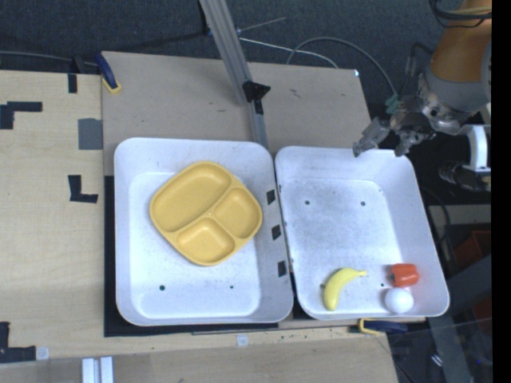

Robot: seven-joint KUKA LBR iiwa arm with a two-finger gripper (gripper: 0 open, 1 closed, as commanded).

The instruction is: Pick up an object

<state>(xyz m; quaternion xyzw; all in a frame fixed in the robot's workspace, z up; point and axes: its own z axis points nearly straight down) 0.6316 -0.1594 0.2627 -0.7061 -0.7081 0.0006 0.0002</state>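
end effector (383, 140) at right bin's (359, 230) far rim | finger state: cannot tell | banana (341, 286) lay toward near edge, long axis slanted

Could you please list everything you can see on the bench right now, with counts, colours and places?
white bins: 2, white, side by side on the bench
divided plate: 1, yellow, three compartments, in the left bin
banana: 1, yellow, near front edge of the right bin
orange object: 1, orange-red, front right corner of the right bin
ball: 1, white, just in front of the orange object
metal post: 1, grey, behind the bins
arm: 1, grey and orange, upper right
gripper: 1, dark, over the right bin's back rim
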